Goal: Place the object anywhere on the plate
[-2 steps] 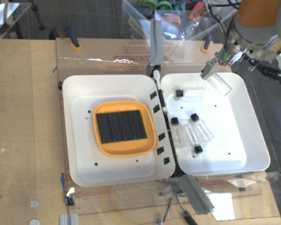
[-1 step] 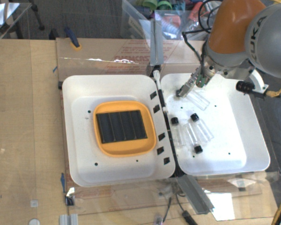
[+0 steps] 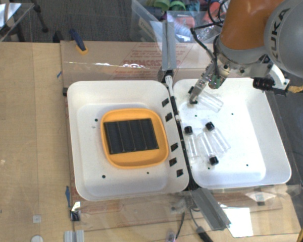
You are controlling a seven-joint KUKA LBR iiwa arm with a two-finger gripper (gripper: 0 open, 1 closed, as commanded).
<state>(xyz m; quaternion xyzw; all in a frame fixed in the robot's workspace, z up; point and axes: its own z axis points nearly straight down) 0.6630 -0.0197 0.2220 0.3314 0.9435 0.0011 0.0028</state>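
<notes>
An orange plate (image 3: 135, 137) with a dark ribbed centre is seen in the left bin (image 3: 86, 100). To the right of the plate, in the right bin (image 3: 252, 130), three clear bottles (image 3: 208, 144) with black caps are laid close together. Above them a fourth bottle (image 3: 208, 101) is touched at its cap by the gripper (image 3: 198, 88); whether it is held cannot be told.
</notes>
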